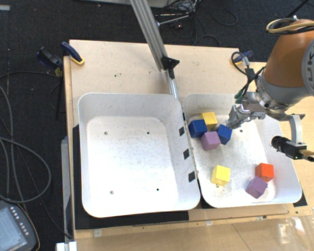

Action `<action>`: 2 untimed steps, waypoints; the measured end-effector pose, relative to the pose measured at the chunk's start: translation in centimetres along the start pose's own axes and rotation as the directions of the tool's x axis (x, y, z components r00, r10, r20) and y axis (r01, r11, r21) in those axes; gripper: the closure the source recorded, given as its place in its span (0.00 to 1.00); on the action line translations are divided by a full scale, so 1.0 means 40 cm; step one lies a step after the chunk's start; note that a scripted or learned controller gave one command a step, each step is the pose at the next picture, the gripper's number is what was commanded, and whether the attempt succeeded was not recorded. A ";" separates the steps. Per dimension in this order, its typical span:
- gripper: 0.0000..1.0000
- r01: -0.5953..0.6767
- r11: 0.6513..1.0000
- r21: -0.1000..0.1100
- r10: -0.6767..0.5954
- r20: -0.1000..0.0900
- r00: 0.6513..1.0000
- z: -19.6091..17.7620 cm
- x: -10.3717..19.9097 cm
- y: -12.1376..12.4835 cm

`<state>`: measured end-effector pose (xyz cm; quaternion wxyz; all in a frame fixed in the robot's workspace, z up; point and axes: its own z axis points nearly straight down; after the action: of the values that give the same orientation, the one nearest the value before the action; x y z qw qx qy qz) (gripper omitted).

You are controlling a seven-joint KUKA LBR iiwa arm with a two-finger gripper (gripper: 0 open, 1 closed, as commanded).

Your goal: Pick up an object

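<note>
The right bin (282, 156) holds several small blocks. A cluster sits at its far left: a blue block (197, 127), a yellow block (210, 120), a purple block (210, 140) and a second blue block (224, 134). Nearer the front lie another yellow block (221, 174), an orange block (264, 171) and a purple block (256, 187). My gripper (234, 121) reaches in from the right and hangs low just above and right of the second blue block, close to or touching its upper right corner. Whether that block is gripped cannot be seen.
The left bin (89, 140) lies beside the right one, their rims meeting at the middle. A slanted metal pole (149, 25) rises from the bench behind the bins. Clamps sit at the bench's far corners. A black fitting (285, 146) juts from the arm over the right bin.
</note>
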<state>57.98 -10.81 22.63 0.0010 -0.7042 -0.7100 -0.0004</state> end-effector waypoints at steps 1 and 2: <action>1.00 0.001 1.000 -0.004 -0.001 0.000 1.000 -0.029 0.136 0.009; 1.00 0.001 1.000 -0.004 -0.001 0.000 1.000 -0.046 0.267 0.044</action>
<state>59.65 -0.12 24.47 -0.0004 -0.7040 -0.7102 -0.0016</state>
